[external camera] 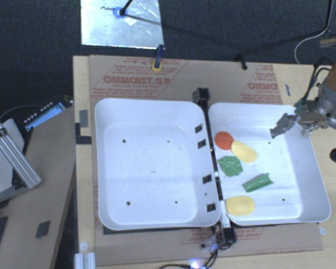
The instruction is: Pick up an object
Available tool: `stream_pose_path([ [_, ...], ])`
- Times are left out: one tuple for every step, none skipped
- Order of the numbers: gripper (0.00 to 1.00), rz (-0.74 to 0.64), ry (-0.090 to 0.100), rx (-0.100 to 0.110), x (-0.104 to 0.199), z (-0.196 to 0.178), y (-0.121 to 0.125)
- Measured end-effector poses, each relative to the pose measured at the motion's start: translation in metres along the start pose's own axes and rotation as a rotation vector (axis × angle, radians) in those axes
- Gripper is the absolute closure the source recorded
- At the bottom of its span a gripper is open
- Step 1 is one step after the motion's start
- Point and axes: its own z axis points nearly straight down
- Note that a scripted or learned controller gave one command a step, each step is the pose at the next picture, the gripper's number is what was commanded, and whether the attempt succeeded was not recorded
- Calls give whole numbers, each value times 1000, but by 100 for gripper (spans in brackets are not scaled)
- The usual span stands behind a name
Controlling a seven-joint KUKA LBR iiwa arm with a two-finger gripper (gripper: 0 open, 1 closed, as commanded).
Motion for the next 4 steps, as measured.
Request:
stream_pose_path([
  [0,-6,5,9,69,90,-16],
  [0,-4,0,0,84,157,24],
  [100,-1,0,-3,82,142,24],
  [100,-1,-2,-17,76,-29,-2],
])
